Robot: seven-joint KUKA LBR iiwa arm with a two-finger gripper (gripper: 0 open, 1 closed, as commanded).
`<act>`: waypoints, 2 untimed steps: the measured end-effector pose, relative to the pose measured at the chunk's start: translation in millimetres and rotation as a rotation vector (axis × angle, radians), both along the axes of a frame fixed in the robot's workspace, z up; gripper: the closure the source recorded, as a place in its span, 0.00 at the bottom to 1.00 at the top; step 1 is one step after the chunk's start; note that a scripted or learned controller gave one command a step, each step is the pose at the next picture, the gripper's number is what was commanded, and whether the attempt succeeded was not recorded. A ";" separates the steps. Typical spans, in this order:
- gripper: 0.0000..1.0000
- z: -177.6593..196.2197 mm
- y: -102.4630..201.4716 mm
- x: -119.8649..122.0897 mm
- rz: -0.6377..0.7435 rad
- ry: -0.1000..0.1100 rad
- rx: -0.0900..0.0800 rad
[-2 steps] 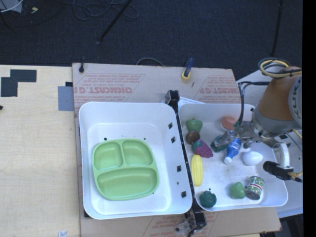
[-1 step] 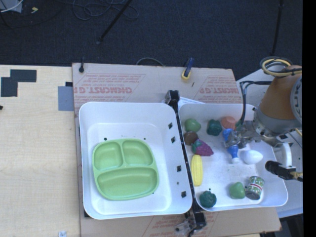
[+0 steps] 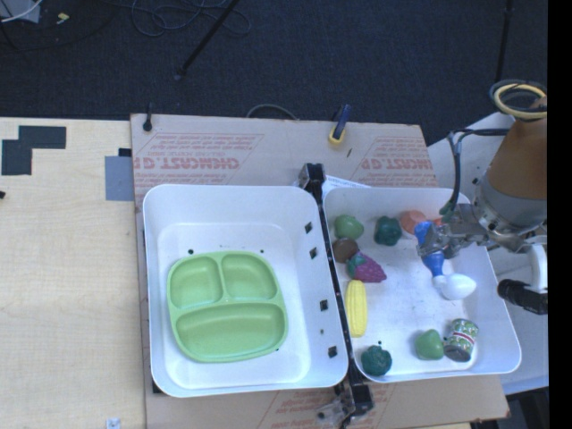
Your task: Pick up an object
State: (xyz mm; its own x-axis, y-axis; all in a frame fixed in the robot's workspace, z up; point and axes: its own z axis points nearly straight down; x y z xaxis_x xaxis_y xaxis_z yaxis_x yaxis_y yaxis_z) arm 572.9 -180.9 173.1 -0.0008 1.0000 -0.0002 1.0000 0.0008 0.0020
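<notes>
My gripper (image 3: 440,239) hangs low over the right side of the right bin (image 3: 402,315), at the end of the grey arm with the orange band (image 3: 521,164). Directly beneath it sit a blue object (image 3: 434,261) and a white object (image 3: 458,286), touching each other. The gripper's tip overlaps the blue object, and I cannot see whether it has hold of it. A salmon object (image 3: 412,220) lies just left of the gripper, partly hidden by it.
The right bin also holds a light green piece (image 3: 349,227), a teal piece (image 3: 387,231), a brown piece (image 3: 345,249), purple grapes (image 3: 369,270), yellow corn (image 3: 357,307), a dark green piece (image 3: 376,360), a green piece (image 3: 429,344) and a small can (image 3: 461,340). The left bin (image 3: 179,213) holds a green divided plate (image 3: 228,305).
</notes>
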 end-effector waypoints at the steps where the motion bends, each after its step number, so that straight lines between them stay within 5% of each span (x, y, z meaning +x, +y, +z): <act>1: 1.00 53.1 -1.1 0.7 0.000 -0.001 -0.001; 2: 1.00 49.4 54.7 21.2 0.005 0.003 0.003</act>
State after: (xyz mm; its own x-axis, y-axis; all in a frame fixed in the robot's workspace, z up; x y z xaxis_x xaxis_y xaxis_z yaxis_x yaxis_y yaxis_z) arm 594.2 -126.2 222.5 -0.0054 1.0000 0.0025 1.0000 0.0054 -0.0013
